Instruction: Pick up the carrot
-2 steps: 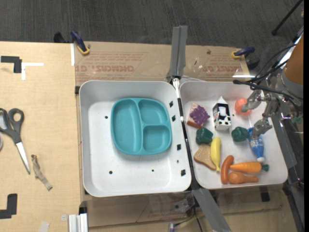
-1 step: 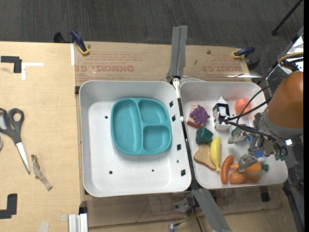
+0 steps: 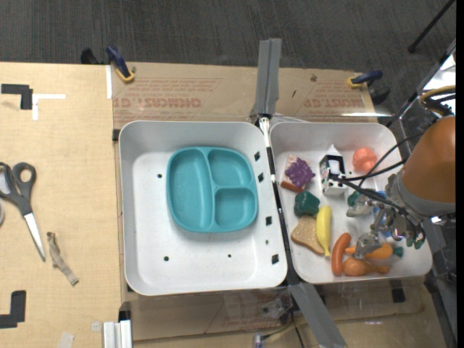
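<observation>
The carrot (image 3: pixel 381 252) is a small orange piece lying near the front right corner of the right bin (image 3: pixel 413 270). My gripper (image 3: pixel 377 235) reaches in from the right and hangs low directly over it, its tip just at the carrot's upper edge. The arm's cables and wrist cover part of the carrot's right end. Whether the carrot is held cannot be made out from this angle.
Crowding the carrot are a red sausage (image 3: pixel 339 253) and an orange lump (image 3: pixel 355 267). Further in lie a banana (image 3: pixel 323 227), bread slice (image 3: pixel 306 236), green piece (image 3: pixel 307 203), purple grapes (image 3: pixel 299 171), white carton (image 3: pixel 333 174) and peach (image 3: pixel 365 158). The left bin (image 3: pixel 141 223) holds a teal divided plate (image 3: pixel 212 189).
</observation>
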